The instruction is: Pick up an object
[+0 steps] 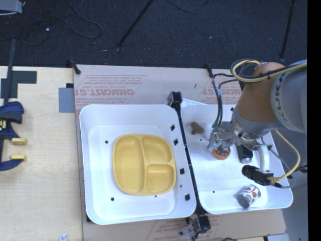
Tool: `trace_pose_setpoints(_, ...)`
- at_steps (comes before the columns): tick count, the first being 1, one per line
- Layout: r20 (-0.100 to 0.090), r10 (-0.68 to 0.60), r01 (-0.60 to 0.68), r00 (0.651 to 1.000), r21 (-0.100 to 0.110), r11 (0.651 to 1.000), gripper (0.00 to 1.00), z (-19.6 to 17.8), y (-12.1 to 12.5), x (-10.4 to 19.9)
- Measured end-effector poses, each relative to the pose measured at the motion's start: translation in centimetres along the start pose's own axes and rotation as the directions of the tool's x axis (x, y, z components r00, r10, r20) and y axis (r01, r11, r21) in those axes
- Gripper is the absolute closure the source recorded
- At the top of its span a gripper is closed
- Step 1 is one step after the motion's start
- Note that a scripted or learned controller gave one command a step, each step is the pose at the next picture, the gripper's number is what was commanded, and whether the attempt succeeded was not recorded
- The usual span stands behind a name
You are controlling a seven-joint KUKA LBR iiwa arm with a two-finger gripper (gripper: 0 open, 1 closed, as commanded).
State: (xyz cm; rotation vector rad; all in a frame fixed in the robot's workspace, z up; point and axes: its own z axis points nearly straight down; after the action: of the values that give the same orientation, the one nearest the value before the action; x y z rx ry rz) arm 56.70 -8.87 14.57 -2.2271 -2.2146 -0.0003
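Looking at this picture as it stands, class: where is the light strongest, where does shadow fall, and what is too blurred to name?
In the camera view, light is strongest on the white bins; the floor above the bench stays dark. Soft shadow lies under the arm in the right bin. The small brown object and the tool are too blurred to make out in detail.

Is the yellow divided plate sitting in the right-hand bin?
No, the yellow plate lies in the left bin; the gripper works over the right bin.

Dark carpet with cables; pale wooden bench
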Motion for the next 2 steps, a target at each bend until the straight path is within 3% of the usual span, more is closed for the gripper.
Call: trace_pose_setpoints(2, 0.000, -0.006, 0.006, 1.000, -0.001, 1.000, 1.00, -8.2, 0.4, 0.4)
